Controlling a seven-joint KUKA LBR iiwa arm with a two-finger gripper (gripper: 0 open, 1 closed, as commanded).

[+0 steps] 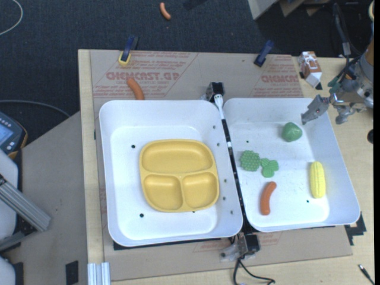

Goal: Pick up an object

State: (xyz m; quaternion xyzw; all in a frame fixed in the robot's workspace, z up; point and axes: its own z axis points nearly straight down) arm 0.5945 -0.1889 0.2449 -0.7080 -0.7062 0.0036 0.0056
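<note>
Gripper (328, 113) sits over the right bin's (339, 159) far right edge, fingers spread wide, nothing between them. Closest thing is the green ball (291, 132), just left of and a bit nearer the camera than the left fingertip. Further toward the camera: corn (317, 179) near the bin's right wall, broccoli (257, 162) off to the left, and a sausage (268, 198) past that. Way left, the yellow tray (179, 174) sits in the other bin (119, 159).
</note>
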